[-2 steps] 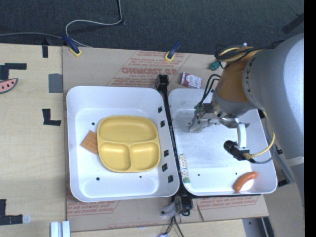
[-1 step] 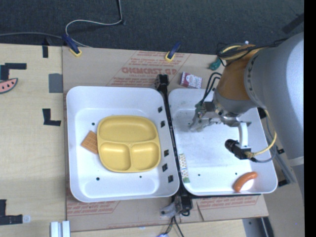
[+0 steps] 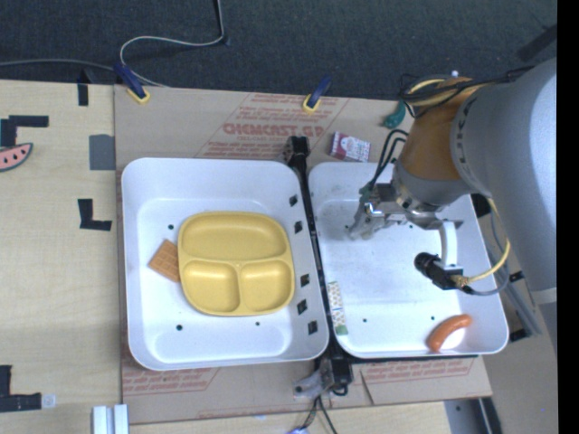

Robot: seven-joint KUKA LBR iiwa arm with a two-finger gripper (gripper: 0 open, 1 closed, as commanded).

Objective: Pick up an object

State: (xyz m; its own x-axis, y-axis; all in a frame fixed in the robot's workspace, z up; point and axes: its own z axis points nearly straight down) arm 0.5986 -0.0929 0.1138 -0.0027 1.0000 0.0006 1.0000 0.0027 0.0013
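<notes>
your gripper [image 3: 365, 225], grip unreadable, hangs in the right bin [image 3: 398, 328], hot dog [image 3: 449, 332] well off; yellow tray [image 3: 237, 262] fills the left bin [image 3: 149, 333].

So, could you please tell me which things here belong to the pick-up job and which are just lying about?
Job:
gripper, over the right bin
orange sausage-shaped toy, right bin
yellow divided plate, left bin
tan cracker-like piece, beside the plate

Lying about:
small red packet
yellow clamps
black cable

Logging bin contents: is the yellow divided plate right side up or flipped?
Right side up: the yellow divided plastic plate shows three open compartments facing the camera.
</notes>
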